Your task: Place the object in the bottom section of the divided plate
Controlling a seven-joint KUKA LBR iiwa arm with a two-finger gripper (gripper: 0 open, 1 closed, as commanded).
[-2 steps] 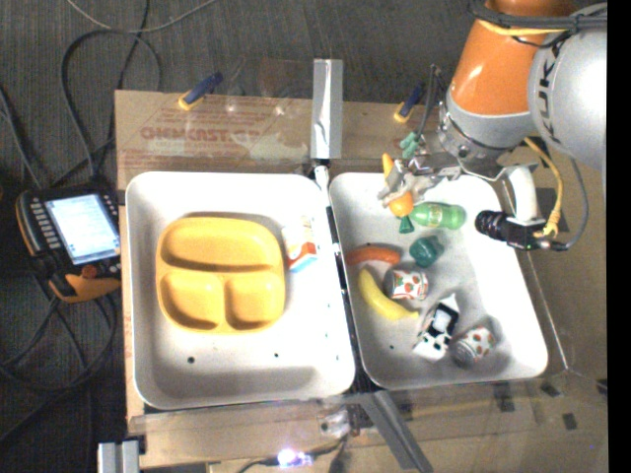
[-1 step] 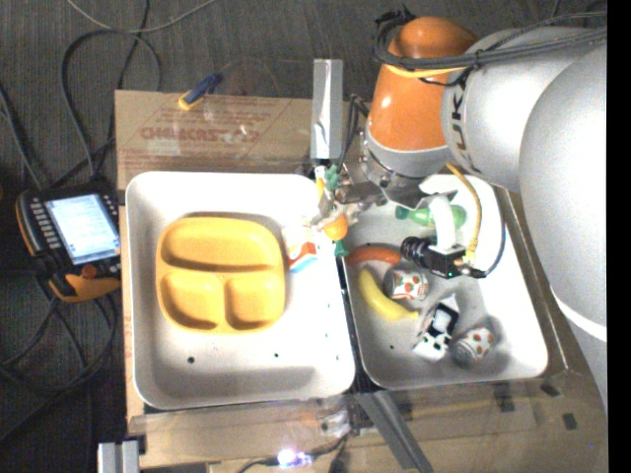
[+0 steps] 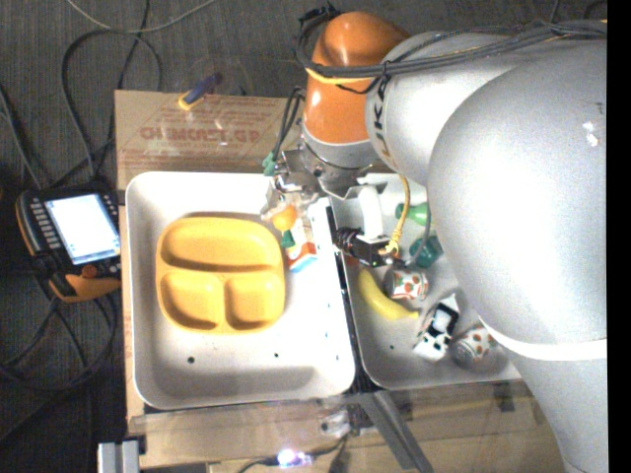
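A yellow divided plate (image 3: 222, 272) lies in the left white bin (image 3: 148, 363). It has one long section on its far side and two smaller ones on its near side. My gripper (image 3: 293, 205) hangs over the plate's far right corner, under the orange band of the arm (image 3: 345, 77). Right at the gripper's tip is a small orange and green object (image 3: 285, 221). Just below that, a white, red and blue piece (image 3: 303, 255) lies beside the plate's right rim. The arm hides how the gripper meets the orange object.
The right bin (image 3: 394, 368) holds a yellow banana (image 3: 380, 302), a teal object (image 3: 425, 251), two white spotted pieces (image 3: 407, 285) (image 3: 473, 344) and a black and white item (image 3: 434, 329). Behind the bins lies cardboard (image 3: 197, 136). A handheld pendant (image 3: 71, 230) sits at the left.
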